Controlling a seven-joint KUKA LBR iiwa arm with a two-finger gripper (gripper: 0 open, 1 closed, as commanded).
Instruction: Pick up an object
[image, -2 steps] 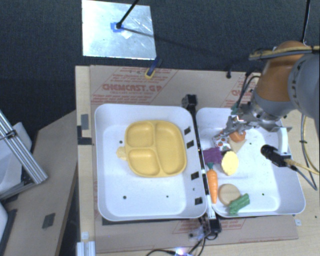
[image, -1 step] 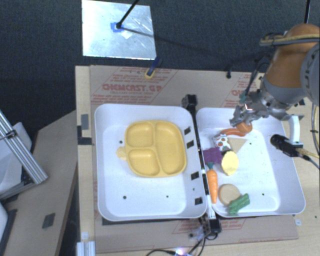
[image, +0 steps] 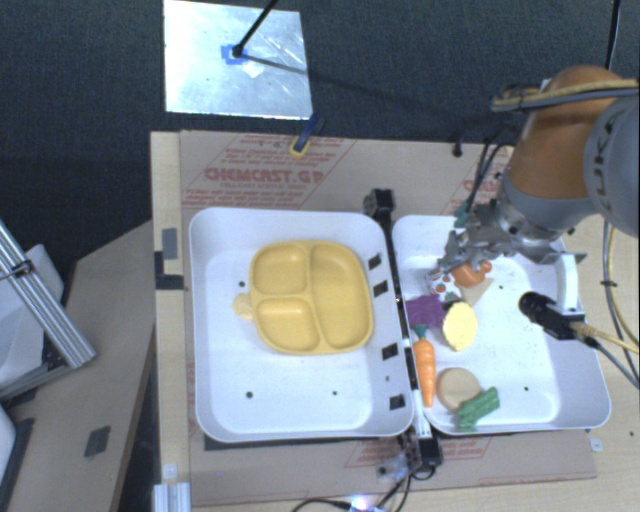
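Orange toy (image: 470, 271) under the gripper (image: 462, 262) in the right bin (image: 575, 395).

The arm (image: 570, 150) reaches over the right bin; the left bin (image: 215, 400) holds a yellow 3-part plate (image: 305, 297). The orange toy lies right at the fingertips, touching or just below; whether the fingers are apart or clamped, I cannot tell. Nearby lie a yellow piece (image: 459, 326), carrot (image: 425, 368), and purple piece (image: 424, 310).
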